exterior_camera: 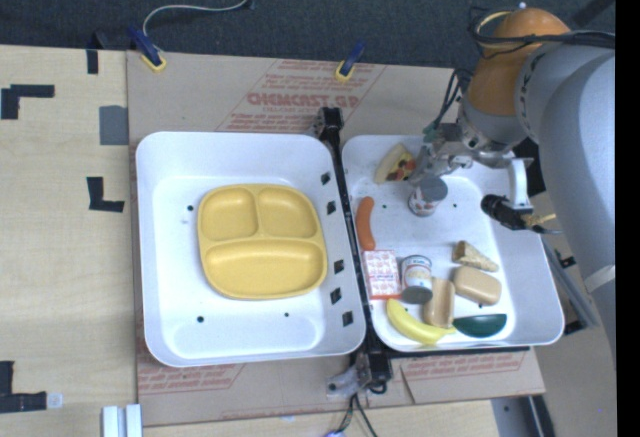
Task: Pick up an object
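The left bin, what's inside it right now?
A yellow divided plate lies flat in the left bin, with bare white floor around it. Whatever is beneath the plate is covered.

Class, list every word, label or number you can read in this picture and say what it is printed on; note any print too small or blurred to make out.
"CHEMCAST GP", red and faint: on the brown board under the bins.
Red-and-white packet: print too small to read.
Small can: label blurred, unreadable.
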Available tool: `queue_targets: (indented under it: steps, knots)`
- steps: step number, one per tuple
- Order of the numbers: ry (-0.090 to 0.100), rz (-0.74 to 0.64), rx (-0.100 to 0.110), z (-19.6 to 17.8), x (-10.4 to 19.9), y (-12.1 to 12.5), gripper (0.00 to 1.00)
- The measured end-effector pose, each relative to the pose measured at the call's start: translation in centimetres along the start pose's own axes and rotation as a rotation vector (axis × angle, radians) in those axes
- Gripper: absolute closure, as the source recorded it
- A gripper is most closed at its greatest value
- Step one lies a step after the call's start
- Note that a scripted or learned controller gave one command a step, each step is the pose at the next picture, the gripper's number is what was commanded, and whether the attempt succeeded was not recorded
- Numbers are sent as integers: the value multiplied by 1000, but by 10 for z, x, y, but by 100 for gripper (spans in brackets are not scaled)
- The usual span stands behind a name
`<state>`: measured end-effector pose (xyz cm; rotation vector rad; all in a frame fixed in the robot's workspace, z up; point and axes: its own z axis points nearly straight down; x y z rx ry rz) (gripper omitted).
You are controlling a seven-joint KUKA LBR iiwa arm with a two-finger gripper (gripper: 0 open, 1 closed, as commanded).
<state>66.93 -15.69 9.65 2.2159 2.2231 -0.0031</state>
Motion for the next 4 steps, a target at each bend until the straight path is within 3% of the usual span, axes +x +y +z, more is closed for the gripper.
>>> queue_targets:
  steps: [1, 2, 3, 4]
  knots:
    - [0, 0, 0, 0, 0, 0, 0]
    - [-1, -1, 1, -9, 0, 0, 100]
    - [-1, -1, 1, -9, 0, 0, 0]
    - [1, 2, -1, 10, -25, 0, 0]
